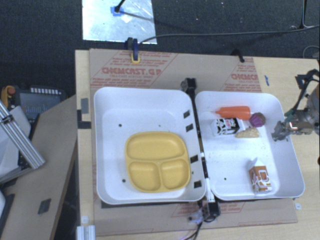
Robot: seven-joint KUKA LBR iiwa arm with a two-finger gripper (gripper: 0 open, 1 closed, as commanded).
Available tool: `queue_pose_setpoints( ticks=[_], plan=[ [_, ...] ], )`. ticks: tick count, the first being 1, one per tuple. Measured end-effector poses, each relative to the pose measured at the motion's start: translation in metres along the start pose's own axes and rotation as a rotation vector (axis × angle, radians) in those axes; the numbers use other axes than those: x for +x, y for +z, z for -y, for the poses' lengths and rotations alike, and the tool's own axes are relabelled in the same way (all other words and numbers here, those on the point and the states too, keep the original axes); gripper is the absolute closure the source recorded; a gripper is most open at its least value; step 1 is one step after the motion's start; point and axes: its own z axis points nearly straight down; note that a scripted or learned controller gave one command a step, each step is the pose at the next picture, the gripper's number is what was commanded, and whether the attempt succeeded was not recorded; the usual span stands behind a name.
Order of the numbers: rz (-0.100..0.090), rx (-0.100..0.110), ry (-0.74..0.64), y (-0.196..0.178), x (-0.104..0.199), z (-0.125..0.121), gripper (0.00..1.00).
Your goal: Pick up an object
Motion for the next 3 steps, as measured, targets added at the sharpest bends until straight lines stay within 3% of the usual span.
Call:
queue_pose_setpoints(
  ticks=[2, 3],
  plan=[
    [-0.003, 0.001, -0.006, -0.012, 0.102, -0.037, 1.00],
    [-0.003, 0.004, -0.005, 0.006, 0.155, -0.053, 1.00]
  ],
)
